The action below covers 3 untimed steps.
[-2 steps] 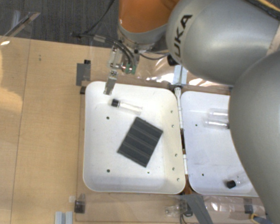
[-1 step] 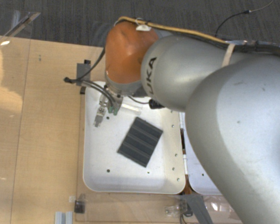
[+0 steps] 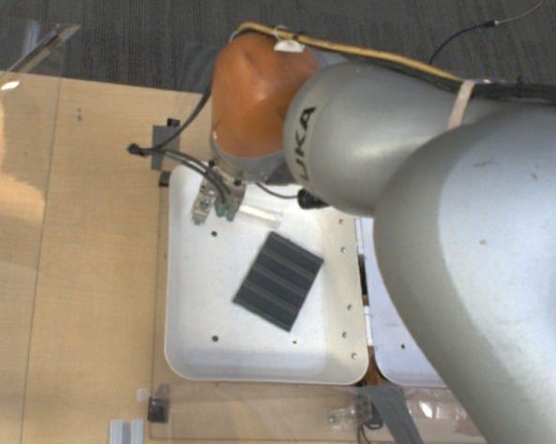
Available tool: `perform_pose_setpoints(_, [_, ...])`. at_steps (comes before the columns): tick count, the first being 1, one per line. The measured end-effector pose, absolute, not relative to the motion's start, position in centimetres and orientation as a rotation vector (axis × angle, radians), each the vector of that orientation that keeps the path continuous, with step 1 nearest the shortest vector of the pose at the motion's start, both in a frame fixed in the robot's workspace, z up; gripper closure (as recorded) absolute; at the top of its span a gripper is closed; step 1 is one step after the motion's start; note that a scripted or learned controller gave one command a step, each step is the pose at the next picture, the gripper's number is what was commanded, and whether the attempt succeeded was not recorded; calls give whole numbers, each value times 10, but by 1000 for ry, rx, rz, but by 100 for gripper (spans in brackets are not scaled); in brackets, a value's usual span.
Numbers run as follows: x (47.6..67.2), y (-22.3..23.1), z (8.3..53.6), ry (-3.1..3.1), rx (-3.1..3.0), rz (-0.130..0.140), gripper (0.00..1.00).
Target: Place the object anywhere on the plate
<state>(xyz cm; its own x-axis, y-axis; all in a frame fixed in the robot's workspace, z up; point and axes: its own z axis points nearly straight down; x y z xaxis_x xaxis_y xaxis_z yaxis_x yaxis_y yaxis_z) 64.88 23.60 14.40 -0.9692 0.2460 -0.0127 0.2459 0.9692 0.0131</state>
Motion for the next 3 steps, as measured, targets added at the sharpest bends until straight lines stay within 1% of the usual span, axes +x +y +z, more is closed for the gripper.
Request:
perform_pose_setpoints(1, [666, 237, 91, 3127, 17, 12, 100])
perform_pose_setpoints(2, [635, 237, 185, 3116, -283, 8, 100])
perform_pose_setpoints(3, [670, 236, 192, 3043, -729, 6, 100])
